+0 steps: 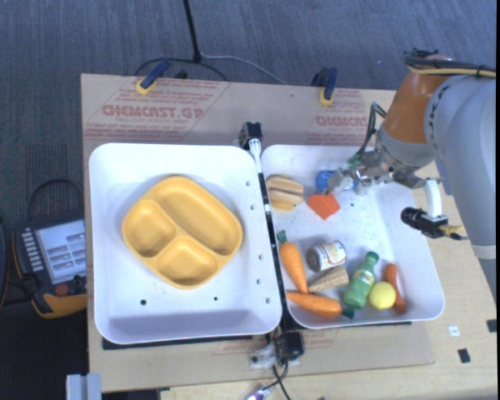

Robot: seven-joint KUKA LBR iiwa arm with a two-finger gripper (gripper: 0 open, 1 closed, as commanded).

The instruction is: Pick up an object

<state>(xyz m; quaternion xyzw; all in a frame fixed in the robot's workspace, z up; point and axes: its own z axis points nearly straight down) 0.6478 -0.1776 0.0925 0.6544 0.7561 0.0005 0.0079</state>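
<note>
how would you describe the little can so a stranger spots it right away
Look in the right-hand white bin, toward its middle. The can lies on its side just right of the upper carrot and above a pale wedge. It alone is a silvery cylinder with a printed label.

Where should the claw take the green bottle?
Probably across the green bottle body's narrow width, coming from above. It lies tilted, cap up-right, hemmed by the lemon and the wedge, so a side approach looks blocked.
</note>
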